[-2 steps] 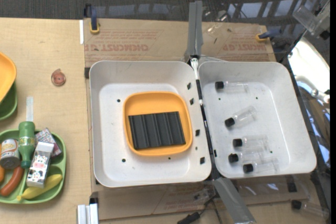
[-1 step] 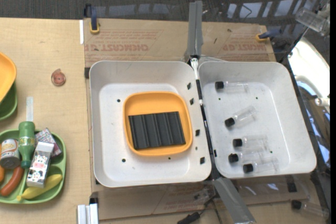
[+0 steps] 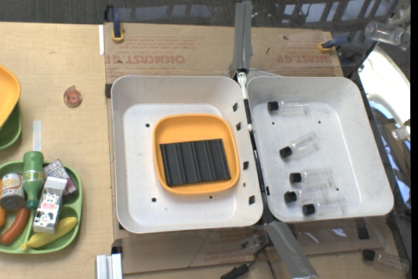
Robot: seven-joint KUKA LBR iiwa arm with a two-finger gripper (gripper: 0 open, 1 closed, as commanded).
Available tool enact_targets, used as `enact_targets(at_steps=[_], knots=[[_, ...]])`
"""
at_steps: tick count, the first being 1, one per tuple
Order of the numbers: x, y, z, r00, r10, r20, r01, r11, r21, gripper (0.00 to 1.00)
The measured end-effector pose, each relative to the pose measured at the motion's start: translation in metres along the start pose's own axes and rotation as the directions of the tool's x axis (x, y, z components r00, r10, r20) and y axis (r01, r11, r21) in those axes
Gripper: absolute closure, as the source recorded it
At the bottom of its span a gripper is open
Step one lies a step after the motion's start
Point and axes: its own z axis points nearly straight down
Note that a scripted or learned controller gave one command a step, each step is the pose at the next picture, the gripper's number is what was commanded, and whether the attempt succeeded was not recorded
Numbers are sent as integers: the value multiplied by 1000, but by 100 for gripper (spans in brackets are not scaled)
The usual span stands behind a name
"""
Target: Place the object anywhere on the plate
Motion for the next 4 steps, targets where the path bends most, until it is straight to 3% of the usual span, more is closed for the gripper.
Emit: enact_targets(at_steps=[1, 2, 3, 4], knots=[[-7, -4, -2, 918, -396, 2, 396, 918, 0, 100], [-7, -4, -5, 735, -678, 3, 678, 736, 0, 100], [-7, -4, -4, 452, -892, 3, 892, 452, 0, 100], [-7, -4, -4, 121, -993, 3, 993, 121, 1, 100]])
